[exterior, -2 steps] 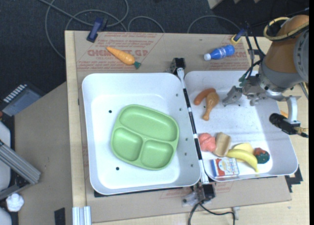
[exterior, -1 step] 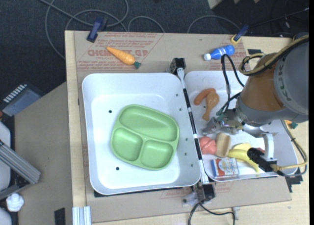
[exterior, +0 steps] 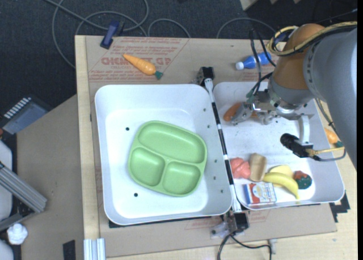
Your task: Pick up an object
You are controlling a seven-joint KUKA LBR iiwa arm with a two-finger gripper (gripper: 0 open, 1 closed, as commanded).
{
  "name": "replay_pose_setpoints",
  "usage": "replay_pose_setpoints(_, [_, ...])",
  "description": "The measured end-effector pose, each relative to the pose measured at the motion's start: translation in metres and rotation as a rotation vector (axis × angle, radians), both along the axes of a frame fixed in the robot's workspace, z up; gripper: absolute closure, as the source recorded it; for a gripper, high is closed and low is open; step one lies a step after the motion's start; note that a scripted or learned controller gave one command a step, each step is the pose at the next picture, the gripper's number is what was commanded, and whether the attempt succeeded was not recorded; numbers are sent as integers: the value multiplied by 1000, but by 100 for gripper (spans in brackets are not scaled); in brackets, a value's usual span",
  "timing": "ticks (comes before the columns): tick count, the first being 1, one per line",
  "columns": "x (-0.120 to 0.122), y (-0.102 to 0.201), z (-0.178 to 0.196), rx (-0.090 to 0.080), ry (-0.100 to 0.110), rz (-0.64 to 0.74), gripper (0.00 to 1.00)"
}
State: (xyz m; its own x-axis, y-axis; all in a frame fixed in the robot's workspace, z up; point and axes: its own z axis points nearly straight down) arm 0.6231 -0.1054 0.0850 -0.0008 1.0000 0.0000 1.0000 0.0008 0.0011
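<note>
One gripper point(exterior: 253, 111) beside orange object point(exterior: 232, 111)

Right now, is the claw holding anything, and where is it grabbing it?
It cannot be told. The claw is low in the right bin, right beside an orange toy, but the view doesn't show the toy between its fingers.

Partly hidden red print, perhaps "GIGA… GR…", on the cardboard sheet point(exterior: 170, 49)

A bulky grey arm point(exterior: 334, 66) with an orange band, black cables, and a metal pincer point(exterior: 258, 111).
</note>
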Motion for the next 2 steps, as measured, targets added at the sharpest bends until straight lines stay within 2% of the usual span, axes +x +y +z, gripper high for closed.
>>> replay_pose_setpoints(1, [38,3,-1,-2,27,0,0])
replay_pose_setpoints(2, [40,3,9,-7,17,-1,100])
